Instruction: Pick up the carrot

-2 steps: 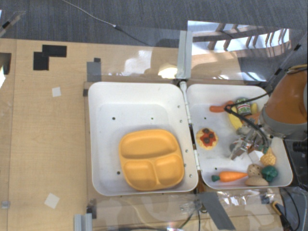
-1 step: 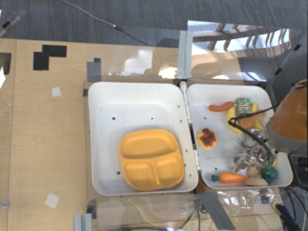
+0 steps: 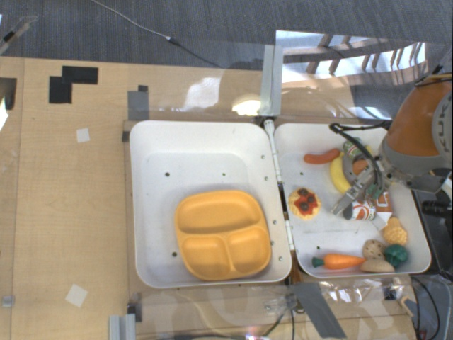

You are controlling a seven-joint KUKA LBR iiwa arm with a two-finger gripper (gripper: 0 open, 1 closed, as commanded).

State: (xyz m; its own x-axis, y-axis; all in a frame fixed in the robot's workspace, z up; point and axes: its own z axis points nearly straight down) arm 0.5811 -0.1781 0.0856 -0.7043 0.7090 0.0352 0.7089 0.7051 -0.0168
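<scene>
The carrot (image 3: 341, 261), orange with a green stub at its left end, lies flat near the front wall of the right bin (image 3: 287, 168). My gripper (image 3: 348, 204) hangs over the middle of that bin, roughly a hand's width behind the carrot and apart from it. It sits next to a red and white carton (image 3: 365, 212) and just in front of a yellow banana (image 3: 340, 177). The grey wrist with its orange band (image 3: 421, 126) reaches in from the right and hides part of the bin's right side.
A red sausage (image 3: 322, 157) lies at the back of the right bin and a small pizza slice (image 3: 305, 202) at its left. Right of the carrot are a potato (image 3: 377, 265), broccoli (image 3: 397, 255) and a yellow fruit (image 3: 394, 230). The left bin (image 3: 152, 154) holds a yellow divided tray (image 3: 222, 232).
</scene>
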